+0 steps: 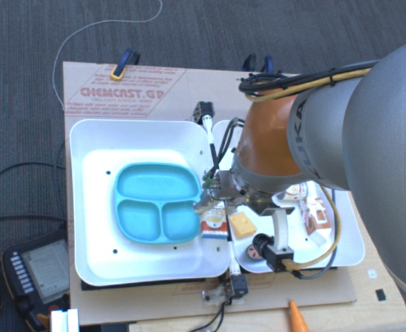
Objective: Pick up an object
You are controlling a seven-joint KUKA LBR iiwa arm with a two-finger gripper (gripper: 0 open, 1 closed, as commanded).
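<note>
In the camera view the gripper [212, 198] hung at the right rim of the blue tray [154, 203] in the left bin [78, 185], a small carton [215, 225] just beside it. Whether the gripper was open or closed, I could not tell. It might catch the tray's rim, not the carton, and slip off.

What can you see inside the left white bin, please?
A blue three-compartment plate lies in the left bin. The end effector covers the plate's right edge and anything beneath it.
</note>
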